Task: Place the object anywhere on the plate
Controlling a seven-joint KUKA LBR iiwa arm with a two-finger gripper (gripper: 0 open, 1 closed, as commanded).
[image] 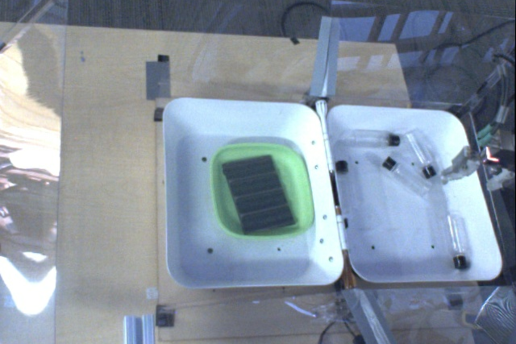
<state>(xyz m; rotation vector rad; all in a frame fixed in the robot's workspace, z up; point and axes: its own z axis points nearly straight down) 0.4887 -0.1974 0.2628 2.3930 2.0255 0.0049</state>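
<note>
A dark grey ridged rectangular block (258, 193) lies flat on the green plate (303, 188), which sits in the middle of the left white bin (181, 197). The block rests a little askew, well inside the plate's rim. A grey tip of my gripper (464, 163) pokes in over the right rim of the right bin (403, 254), far from the plate, with cables behind it. Nothing shows in its grasp.
Several clear tubes with black caps lie in the right bin: one at the back (375, 139), one slanted near the middle (419, 155), one by the front right wall (457, 238). A small black cap (341, 167) sits near the divider (330, 189).
</note>
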